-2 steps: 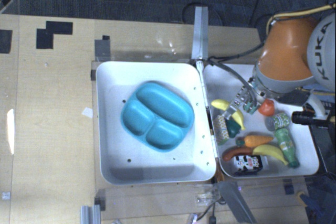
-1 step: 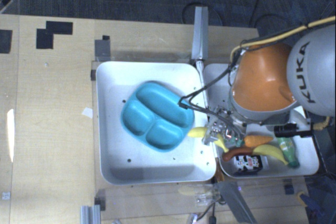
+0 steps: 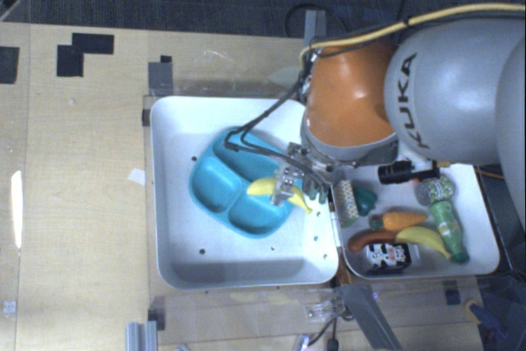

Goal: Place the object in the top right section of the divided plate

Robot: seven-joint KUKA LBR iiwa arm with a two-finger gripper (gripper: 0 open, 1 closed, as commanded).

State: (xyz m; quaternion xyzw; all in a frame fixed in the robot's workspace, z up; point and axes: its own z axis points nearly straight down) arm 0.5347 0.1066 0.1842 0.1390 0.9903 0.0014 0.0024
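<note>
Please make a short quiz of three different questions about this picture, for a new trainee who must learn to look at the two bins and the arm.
1. True or false: the blue divided plate lies in the right bin.
2. Which of these lies in the right bin? A) a yellow banana B) a red mug C) a pair of scissors
3. Fill in: the claw is over the plate's right edge, next to a ______ object.

Key
1. False. The plate lies in the left bin.
2. A. The banana is near the front, beside a green bottle.
3. Yellow.
</note>
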